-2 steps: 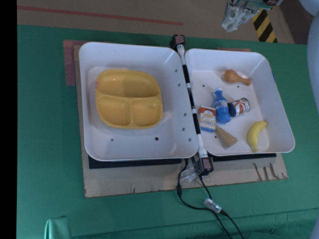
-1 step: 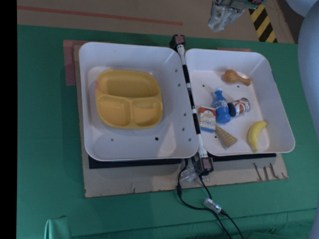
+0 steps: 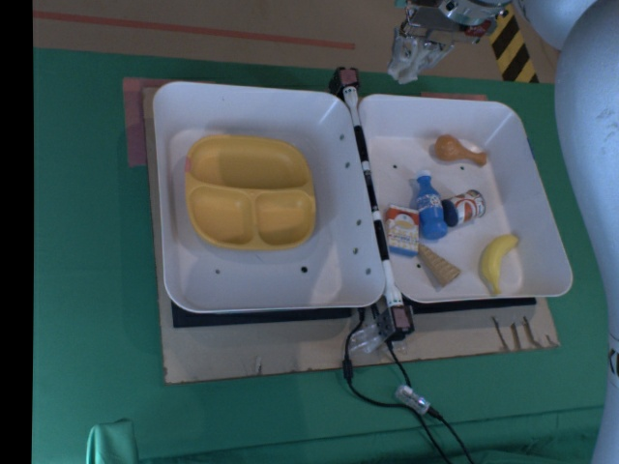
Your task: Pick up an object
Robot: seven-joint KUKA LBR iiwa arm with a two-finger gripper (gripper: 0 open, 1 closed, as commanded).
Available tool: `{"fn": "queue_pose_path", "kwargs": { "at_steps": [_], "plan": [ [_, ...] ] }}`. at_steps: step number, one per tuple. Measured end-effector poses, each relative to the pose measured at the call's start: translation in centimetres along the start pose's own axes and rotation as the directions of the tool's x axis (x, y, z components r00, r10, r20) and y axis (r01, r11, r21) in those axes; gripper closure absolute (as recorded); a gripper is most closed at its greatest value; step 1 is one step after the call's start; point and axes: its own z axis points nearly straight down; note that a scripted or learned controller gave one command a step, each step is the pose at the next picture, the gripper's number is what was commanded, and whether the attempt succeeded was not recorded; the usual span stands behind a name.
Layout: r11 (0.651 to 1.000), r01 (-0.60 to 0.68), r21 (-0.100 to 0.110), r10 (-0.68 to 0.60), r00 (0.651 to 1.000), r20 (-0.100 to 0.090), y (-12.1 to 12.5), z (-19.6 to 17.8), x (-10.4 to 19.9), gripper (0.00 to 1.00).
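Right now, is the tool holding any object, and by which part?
Nothing is held. The tool hangs above the right white bin's far edge, with no object between its fingers.

The arm (image 3: 580,114) is cut off by the frame's top and right edges at 1 to 3 o'clock; its upper links lie outside the picture. The claw (image 3: 411,61) at 1 o'clock is small and blurred, and its finger spacing cannot be determined. The blue bottle (image 3: 428,206) overlaps part of the small carton (image 3: 401,230) and the can (image 3: 467,206) beside it; their label text is illegible. At 7 o'clock, a green cloth (image 3: 111,443) runs off the bottom edge. Black cables (image 3: 435,423) at 5 o'clock also leave the bottom edge.
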Motion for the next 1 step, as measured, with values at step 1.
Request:
{"fn": "queue_pose_path", "kwargs": {
  "at_steps": [1],
  "plan": [
    [1.0, 0.003, -0.006, -0.003, 1.0, -0.004, 0.01, -3.02, 3.83, 1.0]
  ]
}}
